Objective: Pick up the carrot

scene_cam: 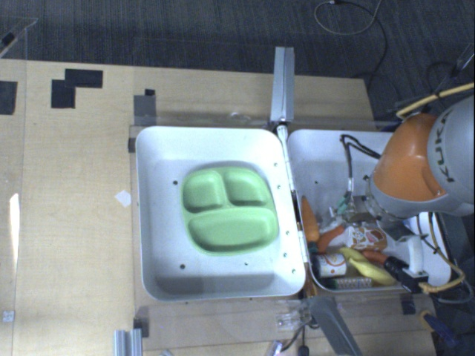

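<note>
Reaching over the right white bin (326,150), the claw (349,212) hangs at five o'clock; we cannot tell its state. The slim orange carrot (306,219) hugs the bin's nine-o'clock wall, awkward to pinch.

Two white bins (148,199), one green plate (226,210) (three-sectioned), one banana (366,267).

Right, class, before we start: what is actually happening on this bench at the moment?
A grey robot arm with an orange band reaches from the right into the right-hand shallow white bin, over a pile of toy food. The slim orange carrot lies along that bin's left wall, beside a yellow banana, apparently not yet picked up. The left-hand white bin holds a green three-compartment plastic plate.
</note>
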You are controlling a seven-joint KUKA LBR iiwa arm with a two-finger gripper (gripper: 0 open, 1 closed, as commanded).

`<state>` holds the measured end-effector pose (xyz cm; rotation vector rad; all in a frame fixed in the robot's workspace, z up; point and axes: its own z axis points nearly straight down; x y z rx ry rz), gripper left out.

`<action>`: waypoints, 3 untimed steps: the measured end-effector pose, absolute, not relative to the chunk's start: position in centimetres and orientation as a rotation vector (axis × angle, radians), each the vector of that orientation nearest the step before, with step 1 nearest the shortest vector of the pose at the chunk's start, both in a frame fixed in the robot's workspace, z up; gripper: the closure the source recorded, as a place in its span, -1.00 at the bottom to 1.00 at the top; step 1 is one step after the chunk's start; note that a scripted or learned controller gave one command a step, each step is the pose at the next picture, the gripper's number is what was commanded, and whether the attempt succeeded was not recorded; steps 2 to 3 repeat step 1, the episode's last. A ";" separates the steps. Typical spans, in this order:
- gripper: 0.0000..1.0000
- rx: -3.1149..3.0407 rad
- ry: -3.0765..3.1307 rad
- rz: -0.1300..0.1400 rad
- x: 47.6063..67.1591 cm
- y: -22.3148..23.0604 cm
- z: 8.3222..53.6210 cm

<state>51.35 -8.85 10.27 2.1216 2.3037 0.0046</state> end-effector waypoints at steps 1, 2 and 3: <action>1.00 2.117 2.307 0.011 51.5 -8.7 11.4; 1.00 2.117 2.307 0.011 51.5 -8.7 11.4; 1.00 2.117 2.307 0.011 51.5 -8.7 11.4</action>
